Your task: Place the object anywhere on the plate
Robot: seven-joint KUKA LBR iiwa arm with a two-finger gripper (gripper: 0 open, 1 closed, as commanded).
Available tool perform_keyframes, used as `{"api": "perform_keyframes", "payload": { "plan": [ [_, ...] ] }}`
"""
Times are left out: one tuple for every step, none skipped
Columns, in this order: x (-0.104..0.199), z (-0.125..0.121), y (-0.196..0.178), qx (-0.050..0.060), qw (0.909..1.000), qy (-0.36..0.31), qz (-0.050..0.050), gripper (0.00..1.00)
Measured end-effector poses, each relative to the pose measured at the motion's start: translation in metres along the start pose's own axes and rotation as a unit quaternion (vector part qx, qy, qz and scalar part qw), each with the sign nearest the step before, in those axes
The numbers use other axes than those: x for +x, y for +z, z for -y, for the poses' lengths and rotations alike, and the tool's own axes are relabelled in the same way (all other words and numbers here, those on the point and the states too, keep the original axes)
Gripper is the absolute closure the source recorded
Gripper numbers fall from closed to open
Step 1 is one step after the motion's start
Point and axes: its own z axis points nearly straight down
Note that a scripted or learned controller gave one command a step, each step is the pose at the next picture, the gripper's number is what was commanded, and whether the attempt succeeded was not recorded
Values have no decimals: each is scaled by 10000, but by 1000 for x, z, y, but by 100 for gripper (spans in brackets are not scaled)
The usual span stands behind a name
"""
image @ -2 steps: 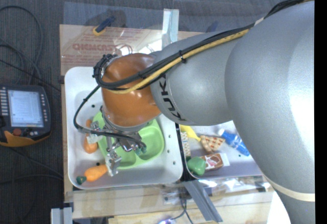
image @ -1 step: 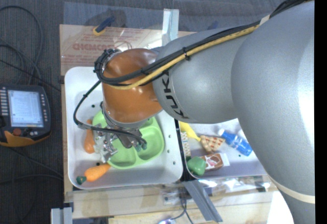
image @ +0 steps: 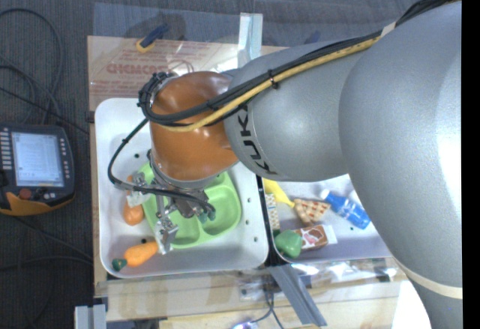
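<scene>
Grey arm (image: 360, 118) looms over the green plate (image: 225, 207) in the left bin (image: 109, 170); claw (image: 166, 234) state unclear.

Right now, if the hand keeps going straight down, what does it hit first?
Most likely the green plate: the hand points down over its left edge. Depth is unclear, and the carrot lies close by, lower left.
</scene>
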Motion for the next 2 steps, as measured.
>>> {"api": "perform_keyframes", "payload": {
  "plan": [
    [-8,-4,67,-9,9958,-907,88,0],
    [-11,-5,53,-12,9956,-925,152,100]
  ]
}}
